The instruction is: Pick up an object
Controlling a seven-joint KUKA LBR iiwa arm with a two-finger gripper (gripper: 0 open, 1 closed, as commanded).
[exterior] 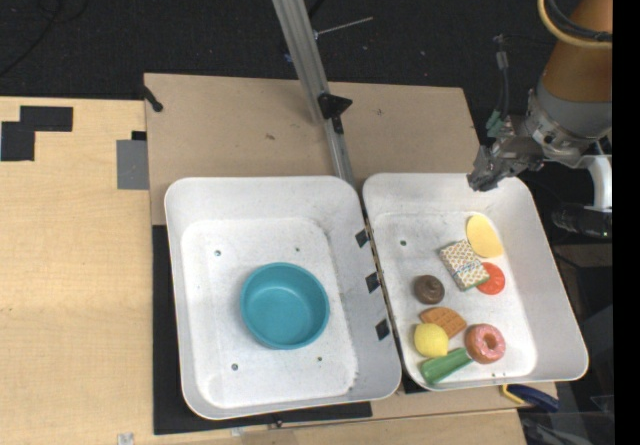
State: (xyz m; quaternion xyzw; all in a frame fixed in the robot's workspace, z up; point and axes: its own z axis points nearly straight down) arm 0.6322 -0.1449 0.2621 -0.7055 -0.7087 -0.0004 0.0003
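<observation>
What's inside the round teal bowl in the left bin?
The round teal bowl shows only its own teal bottom, nothing inside. The patch of the left white bin under it is covered.

Two shallow white bins (200, 208); one round teal bowl (285, 305) in the left; eight small toy foods (463, 263) in the right.

White bins (200, 208) hold a teal bowl (285, 305), pale yellow oval (484, 234), checkered white-and-green block (463, 264), orange-red disc (492, 279), brown chocolate donut (429, 289), tan cracker (444, 321), yellow lemon (431, 339), pink-frosted donut (485, 343), green vegetable (cucumber-like) (445, 365).
</observation>
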